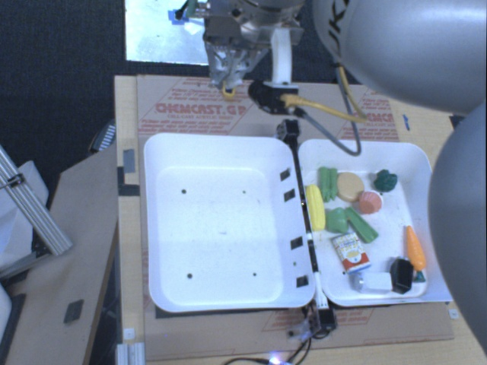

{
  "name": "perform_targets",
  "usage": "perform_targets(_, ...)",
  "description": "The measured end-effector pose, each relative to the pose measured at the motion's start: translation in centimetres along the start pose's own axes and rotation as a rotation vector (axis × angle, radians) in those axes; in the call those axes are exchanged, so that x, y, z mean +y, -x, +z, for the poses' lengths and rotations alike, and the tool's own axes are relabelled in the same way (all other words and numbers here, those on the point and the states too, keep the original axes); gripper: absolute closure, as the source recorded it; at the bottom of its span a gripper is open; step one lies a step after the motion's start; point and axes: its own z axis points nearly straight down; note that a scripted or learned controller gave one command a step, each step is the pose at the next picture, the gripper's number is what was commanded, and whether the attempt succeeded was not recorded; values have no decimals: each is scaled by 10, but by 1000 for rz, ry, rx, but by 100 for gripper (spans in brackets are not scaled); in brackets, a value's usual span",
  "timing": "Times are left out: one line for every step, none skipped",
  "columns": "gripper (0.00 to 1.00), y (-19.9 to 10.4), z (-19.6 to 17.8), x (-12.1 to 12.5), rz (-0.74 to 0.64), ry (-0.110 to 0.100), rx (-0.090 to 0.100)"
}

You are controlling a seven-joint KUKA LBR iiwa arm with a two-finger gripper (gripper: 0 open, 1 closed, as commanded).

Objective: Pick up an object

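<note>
My gripper (pixel 228 82) hangs high above the cardboard behind the left bin (pixel 163 280), well away from both bins. A small yellowish spot shows at its lower tip; I cannot tell what it is. The right bin (pixel 418 158) holds several toy items: a yellow corn cob (pixel 315 207) by the divider, a green vegetable (pixel 327 182), a tan disc (pixel 350 186), a pink ball (pixel 370 201), a dark green piece (pixel 386 179), an orange carrot (pixel 414 247), a small carton (pixel 350 251), a black object (pixel 402 274) and a white block (pixel 373 282).
A yellow cable (pixel 327 111) runs from the wrist across the cardboard (pixel 190 106) toward the right bin's back edge. The grey arm (pixel 411 36) covers the upper right. Black clips (pixel 297 219) line the divider between the bins.
</note>
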Motion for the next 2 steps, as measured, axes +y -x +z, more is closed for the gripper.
perform_targets(100,0,-7,31,0,11,3)
perform_targets(100,0,-109,6,-6,19,8)
